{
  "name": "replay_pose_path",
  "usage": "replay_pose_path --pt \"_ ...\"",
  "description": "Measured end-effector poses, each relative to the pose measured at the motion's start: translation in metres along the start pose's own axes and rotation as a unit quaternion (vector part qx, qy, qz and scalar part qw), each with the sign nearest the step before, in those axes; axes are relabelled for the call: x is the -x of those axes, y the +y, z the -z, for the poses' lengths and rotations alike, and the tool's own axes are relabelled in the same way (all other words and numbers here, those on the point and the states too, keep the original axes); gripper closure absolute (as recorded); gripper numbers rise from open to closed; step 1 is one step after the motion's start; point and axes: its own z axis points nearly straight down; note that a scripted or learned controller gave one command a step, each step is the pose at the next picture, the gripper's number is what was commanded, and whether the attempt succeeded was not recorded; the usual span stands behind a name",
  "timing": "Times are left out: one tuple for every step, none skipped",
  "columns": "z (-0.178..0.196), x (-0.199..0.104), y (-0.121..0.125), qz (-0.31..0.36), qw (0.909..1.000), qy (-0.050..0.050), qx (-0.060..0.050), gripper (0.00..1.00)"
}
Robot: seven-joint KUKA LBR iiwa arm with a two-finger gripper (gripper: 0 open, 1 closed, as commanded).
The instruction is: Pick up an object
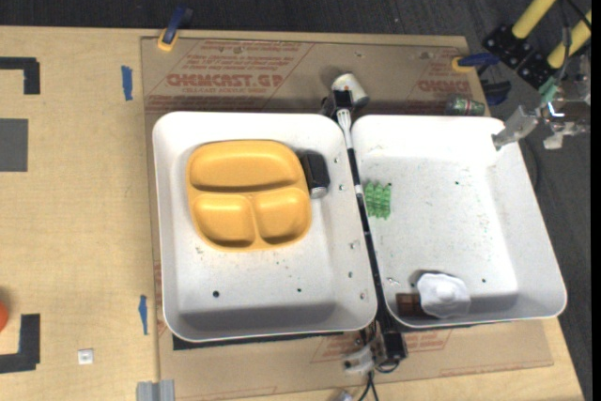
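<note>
Nearest the camera, a crumpled white cloth-like lump (441, 293) lies by the front wall of the right white bin (526, 230). Farther back sits a small green ridged block (377, 199), close to the divider. In the left white bin (178, 230) rests a yellow compartmented plastic tray (250, 192). The gripper (554, 113) hangs beyond the right bin's far right corner, its state impossible to tell; the cloth lies forward and left of it.

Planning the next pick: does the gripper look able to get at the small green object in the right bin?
Probably yes: the green object lies alone on the right bin's floor, nothing over it.
</note>
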Motion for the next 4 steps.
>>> replay_pose_path --pt "-0.098 -0.004 -0.051 0.093 0.9957 0.000 0.000 0.00" --pt "-0.141 -0.025 -0.126 0.135 0.9908 0.001 -0.001 0.00" --pt "-0.141 -0.081 -0.114 0.168 0.9859 0.001 0.000 0.00" --pt "-0.102 -0.045 -0.125 0.163 0.9867 -0.001 0.001 0.00"
